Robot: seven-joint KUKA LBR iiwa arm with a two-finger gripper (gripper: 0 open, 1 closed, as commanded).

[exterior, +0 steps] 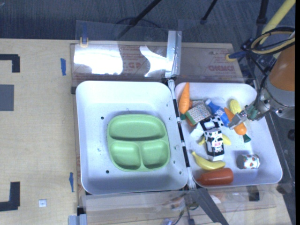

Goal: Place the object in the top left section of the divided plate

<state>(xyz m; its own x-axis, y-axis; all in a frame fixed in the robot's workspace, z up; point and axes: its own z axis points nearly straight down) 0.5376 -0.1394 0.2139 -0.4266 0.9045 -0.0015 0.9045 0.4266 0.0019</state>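
Note:
A green divided plate [109, 136] lies in the left bin [89, 102], with one long section at the back and two smaller ones in front; all sections are bare. My gripper [250, 112] hangs low over the right side of the right bin [272, 149], just beside a yellow corn cob [235, 107] and above a small orange piece [240, 127]. The view does not show whether anything is held. A pile of toys lies to its left: a carrot [184, 97], a blue item [217, 111] and a black-and-white cow carton [214, 138].
A yellow banana [208, 162], a red sausage-like toy [214, 176] and a white ball with red spots [248, 161] lie along the right bin's front. A clear wall with a taped post [173, 55] stands behind the bins. Cables [262, 41] hang at the back right.

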